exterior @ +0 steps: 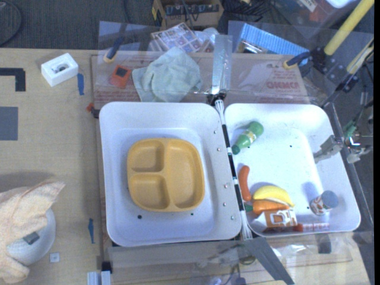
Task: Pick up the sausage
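Cloth (pixel 27 203), pale yellow and crumpled, lies at the far left of the bench over a grey bowl (pixel 29 242), and a small white box (pixel 59 69) sits further back. The left bin (pixel 113 129) holds 1 yellow plate (pixel 166 174) with 3 compartments, set near its middle. Behind the 2 bins a pale green rag (pixel 169 76) lies bunched on a clear sheet. The right bin (pixel 297 114) carries the rest: a green bottle (pixel 246 136) with a yellow cap lies tilted near its back left corner, and the sausage (pixel 244 182) lies just in front of it, close along the bin's left wall. The sausage is a slim orange-red stick, smooth, slightly curved, with rounded ends, running nearly front to back. Its near end touches or almost touches a yellow banana (pixel 273 193), which rests against an orange carrot (pixel 268 206) and a small orange and white carton (pixel 280 218) at the front wall. A small can (pixel 322 203) lies to the right of these. The gripper (pixel 347 144) hangs at the bin's right edge, well apart from the sausage; whether its claw is spread or pressed together cannot be told.
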Tool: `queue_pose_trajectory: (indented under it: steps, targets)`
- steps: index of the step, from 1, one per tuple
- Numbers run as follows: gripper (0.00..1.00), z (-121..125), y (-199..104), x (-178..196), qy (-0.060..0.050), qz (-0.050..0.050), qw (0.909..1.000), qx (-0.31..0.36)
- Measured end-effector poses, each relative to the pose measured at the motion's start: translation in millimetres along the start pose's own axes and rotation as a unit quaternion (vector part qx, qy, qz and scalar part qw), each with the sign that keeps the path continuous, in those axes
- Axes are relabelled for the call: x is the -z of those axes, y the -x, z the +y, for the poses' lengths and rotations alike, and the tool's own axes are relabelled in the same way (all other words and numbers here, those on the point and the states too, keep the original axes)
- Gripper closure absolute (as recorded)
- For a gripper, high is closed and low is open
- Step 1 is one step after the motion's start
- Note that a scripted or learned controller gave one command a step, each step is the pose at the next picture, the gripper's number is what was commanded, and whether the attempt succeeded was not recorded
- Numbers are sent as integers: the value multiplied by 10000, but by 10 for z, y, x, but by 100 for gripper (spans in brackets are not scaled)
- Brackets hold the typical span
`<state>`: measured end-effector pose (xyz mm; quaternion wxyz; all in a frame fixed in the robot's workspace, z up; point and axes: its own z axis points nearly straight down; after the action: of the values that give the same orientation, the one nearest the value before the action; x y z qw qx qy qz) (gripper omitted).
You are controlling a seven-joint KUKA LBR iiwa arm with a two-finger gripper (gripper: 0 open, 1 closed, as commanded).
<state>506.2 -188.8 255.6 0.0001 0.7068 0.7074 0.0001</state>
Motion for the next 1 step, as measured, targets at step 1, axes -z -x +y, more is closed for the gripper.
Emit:
queue_pose_trajectory:
  steps: [1]
  targets:
    - [0,-93,-168,-1680,36,-6,9959,-899]
